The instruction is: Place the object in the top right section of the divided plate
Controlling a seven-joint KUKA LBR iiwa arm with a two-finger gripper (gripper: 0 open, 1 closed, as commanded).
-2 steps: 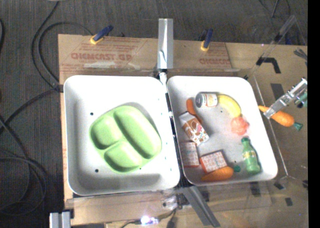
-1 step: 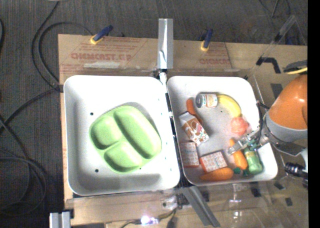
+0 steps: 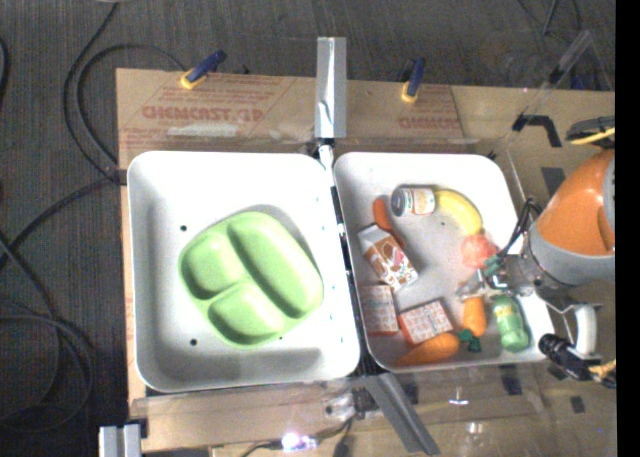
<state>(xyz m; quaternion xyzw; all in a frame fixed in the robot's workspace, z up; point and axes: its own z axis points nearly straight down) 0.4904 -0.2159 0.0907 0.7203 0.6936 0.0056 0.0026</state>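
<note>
The green divided plate (image 3: 252, 276) lies in the left white bin (image 3: 150, 245), turned at an angle, and nothing rests in its three sections. My gripper (image 3: 487, 280) hangs low over the right side of the right bin (image 3: 350, 185), below the arm's orange band (image 3: 580, 213). It sits just beneath a pink-red toy (image 3: 478, 247) and above a small orange piece (image 3: 472, 317) and a green bottle (image 3: 510, 326). I see nothing clearly held in it.
The right bin also holds a can (image 3: 413, 201), a yellow banana (image 3: 459, 209), a carrot (image 3: 431, 349) at the front, and three small cartons (image 3: 390, 258) near the divider. Blue and yellow clamps (image 3: 203, 69) pin the cardboard at the back.
</note>
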